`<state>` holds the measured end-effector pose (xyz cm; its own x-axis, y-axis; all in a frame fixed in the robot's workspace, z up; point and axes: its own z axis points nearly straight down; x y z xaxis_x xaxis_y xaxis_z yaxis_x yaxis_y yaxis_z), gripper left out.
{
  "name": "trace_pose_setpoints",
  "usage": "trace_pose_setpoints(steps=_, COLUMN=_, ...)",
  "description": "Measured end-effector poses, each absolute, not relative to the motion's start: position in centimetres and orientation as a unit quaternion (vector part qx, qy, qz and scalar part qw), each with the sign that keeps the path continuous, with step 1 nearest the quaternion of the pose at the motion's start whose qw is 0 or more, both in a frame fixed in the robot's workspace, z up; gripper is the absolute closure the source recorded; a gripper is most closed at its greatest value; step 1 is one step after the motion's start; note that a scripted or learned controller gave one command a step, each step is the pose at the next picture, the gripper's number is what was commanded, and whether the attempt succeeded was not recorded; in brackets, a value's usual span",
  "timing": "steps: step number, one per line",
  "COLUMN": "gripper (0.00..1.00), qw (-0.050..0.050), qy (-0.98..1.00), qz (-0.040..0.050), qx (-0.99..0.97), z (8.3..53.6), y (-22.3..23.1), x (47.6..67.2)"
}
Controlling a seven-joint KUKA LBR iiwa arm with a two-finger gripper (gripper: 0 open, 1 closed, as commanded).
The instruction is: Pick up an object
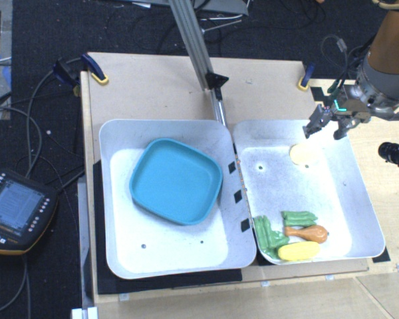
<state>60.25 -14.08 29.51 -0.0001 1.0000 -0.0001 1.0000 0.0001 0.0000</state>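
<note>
Right now your jaws (326,125) hang over the far right corner of the right bin (359,198), spread apart with nothing between them. The closest thing to grab is the pale yellow disc (301,155), lying flat on the bin floor just nearer and slightly left of the jaws; being round, it offers no long axis to line up on. The green, orange and yellow toy food (294,234) sits clustered at the bin's near edge, well apart from you.

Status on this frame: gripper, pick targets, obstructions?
Gripper open, holding nothing, over right bin's far edge. Pale disc just below it; green, orange, yellow pieces at near edge. No obstruction.
</note>
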Motion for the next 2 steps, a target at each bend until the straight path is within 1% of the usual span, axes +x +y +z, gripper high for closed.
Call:
trace_pose_setpoints(steps=1, gripper=0.00, qw=0.000, qy=0.707, qz=-0.0001, qx=0.707, z=29.5, y=-14.1, x=60.3)
trace_pose_setpoints(steps=2, gripper=0.00, qw=-0.002, qy=0.707, qz=-0.0013, qx=0.707, z=24.1, y=-13.4, x=59.4)
